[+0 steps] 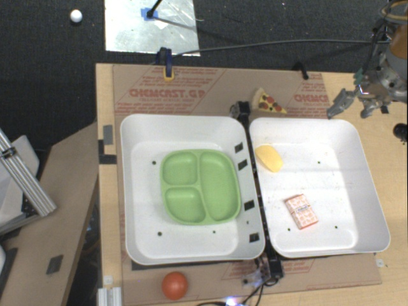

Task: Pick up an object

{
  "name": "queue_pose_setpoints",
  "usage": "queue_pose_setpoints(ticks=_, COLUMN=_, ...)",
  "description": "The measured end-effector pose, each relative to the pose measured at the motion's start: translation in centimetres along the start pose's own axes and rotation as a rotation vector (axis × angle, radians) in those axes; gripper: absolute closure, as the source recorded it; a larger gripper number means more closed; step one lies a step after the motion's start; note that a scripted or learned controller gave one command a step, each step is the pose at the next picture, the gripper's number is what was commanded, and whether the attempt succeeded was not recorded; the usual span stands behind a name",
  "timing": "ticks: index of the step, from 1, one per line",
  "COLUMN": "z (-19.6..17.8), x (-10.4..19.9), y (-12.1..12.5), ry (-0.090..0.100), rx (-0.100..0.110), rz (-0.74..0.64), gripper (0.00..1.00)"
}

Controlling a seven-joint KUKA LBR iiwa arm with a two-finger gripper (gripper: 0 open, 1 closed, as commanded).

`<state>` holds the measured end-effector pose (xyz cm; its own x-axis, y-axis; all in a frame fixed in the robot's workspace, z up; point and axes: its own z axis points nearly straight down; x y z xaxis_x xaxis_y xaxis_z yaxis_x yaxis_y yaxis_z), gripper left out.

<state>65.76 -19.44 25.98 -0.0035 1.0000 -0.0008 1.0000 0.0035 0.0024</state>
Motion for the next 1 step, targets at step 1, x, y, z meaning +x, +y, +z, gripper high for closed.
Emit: queue_pose_setpoints(ticks=1, z=6.24, x=0.05, y=0.16, ry=0.001, rx=0.005, rz=0.001, gripper=0.00)
